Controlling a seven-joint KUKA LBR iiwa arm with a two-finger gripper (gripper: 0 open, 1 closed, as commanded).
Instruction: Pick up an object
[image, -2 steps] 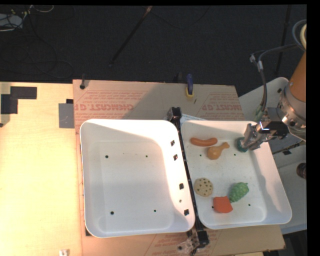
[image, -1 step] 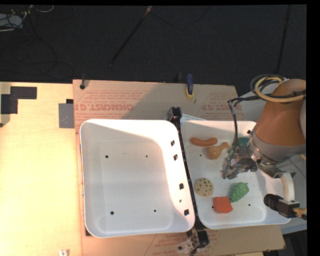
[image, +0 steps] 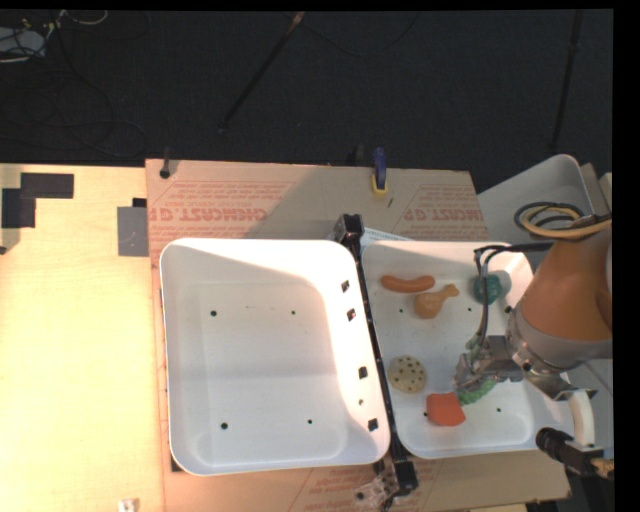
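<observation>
Here, at the far left of the frame, the pale wooden desk (image: 70, 350) carries dark rectangular marks near its upper left corner. A sheet of brown cardboard (image: 250, 205) printed with red lettering lies under the two bins, and a blue clamp (image: 379, 170) grips its upper edge at centre frame.

The left bin (image: 260, 440), a shallow white tray at centre left, sits just beside its neighbour, the two joined along a line of black clips (image: 362, 372).

The right bin (image: 500, 440) holds the objects. An orange sausage-shaped toy (image: 408, 283) lies near its upper edge, with a tan pear-shaped piece (image: 435, 300) just below and right of it. A round speckled cracker (image: 407, 374) rests lower down near the divider, and a red-orange block (image: 445, 410) sits toward the bin's lower edge, just right of the cracker. A teal round object (image: 490, 289) lies at the upper right of the bin, beside a black cable.

At the right of the frame the grey arm with its orange band (image: 565, 290) reaches down into the right bin. Its tool (image: 478, 380) hangs low just above and right of the red-orange block, with something green showing at its tip. Whether the tool is spread or pressed together cannot be told from this angle.
</observation>
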